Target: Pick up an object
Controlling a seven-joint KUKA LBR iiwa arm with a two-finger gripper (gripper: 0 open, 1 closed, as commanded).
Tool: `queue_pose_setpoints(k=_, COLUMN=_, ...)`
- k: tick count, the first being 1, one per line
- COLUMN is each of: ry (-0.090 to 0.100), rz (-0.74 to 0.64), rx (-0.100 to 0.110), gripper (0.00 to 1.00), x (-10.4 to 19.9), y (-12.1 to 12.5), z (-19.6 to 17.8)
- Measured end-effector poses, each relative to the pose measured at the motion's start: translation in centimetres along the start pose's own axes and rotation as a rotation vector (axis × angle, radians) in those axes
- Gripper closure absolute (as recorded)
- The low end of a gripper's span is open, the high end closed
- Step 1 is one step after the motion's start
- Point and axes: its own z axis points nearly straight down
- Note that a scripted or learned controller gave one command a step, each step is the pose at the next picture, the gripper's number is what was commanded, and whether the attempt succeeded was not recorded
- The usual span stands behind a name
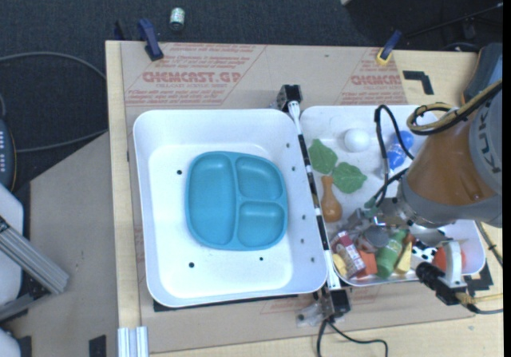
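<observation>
The right bin (339,120) holds a pile of small objects. Two green leaf shapes (335,168) lie near its left side, a white ball (355,139) sits toward the back, and a blue item (398,149) is beside it. A brown wooden piece (329,201) lies along the left wall. At the front are a red can (349,255), a green bottle (390,255), and a black-and-white piece (432,254). My gripper (375,222) reaches down into this front pile, under the orange wrist band (447,168). Its fingertips are lost among the clutter.
The left bin (160,188) carries a blue divided plate (236,199). A divider rail (307,188) runs between the bins. Black cables (387,136) loop off the wrist over the right bin. Blue clamps (148,37) hold the bench's cardboard at the back.
</observation>
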Motion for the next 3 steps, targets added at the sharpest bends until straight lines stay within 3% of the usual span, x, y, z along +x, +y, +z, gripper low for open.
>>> queue_pose_setpoints(k=1, ry=-0.002, rz=0.000, rx=0.001, gripper=0.00, x=-4.0, y=9.5, z=0.0)
queue_pose_setpoints(k=2, ry=-0.003, rz=0.001, rx=0.000, gripper=0.00, x=-10.4, y=6.5, z=-7.8)
queue_pose_setpoints(k=3, ry=-0.008, rz=0.001, rx=-0.010, gripper=0.00, x=-10.1, y=1.8, z=-0.9)
